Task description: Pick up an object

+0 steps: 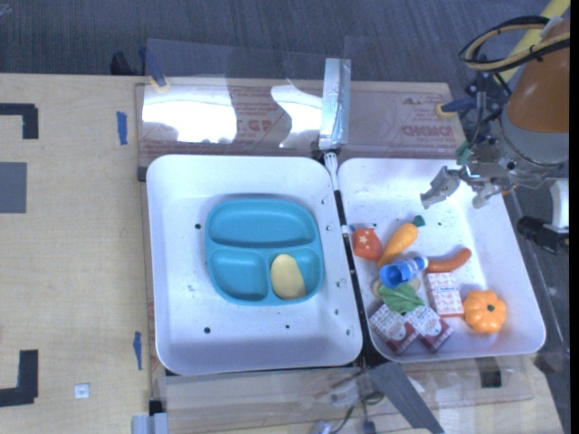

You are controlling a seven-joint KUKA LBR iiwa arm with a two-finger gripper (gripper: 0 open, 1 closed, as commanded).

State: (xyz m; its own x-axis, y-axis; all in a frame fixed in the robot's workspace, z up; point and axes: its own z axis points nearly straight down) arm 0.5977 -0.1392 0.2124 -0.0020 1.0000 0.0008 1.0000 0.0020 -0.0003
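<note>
My gripper (462, 189) hangs over the far right part of the right bin (525, 269), its two fingers spread apart with nothing between them. Below it in that bin lie a toy carrot (399, 240), a red strawberry-like piece (365, 243), a sausage (448, 260), a blue bottle (400, 272), a small orange pumpkin (484, 311), a green piece (404, 297) and red-and-white cartons (412, 328). The carrot lies nearest, a little down and to the left of the fingertips.
The left bin (172, 242) holds a blue divided tray (261, 226) with a yellow lemon-like object (288, 277) in its lower right compartment. A clear panel and a metal strip (334, 102) stand behind the bins. Cables loop above the wrist (507, 43).
</note>
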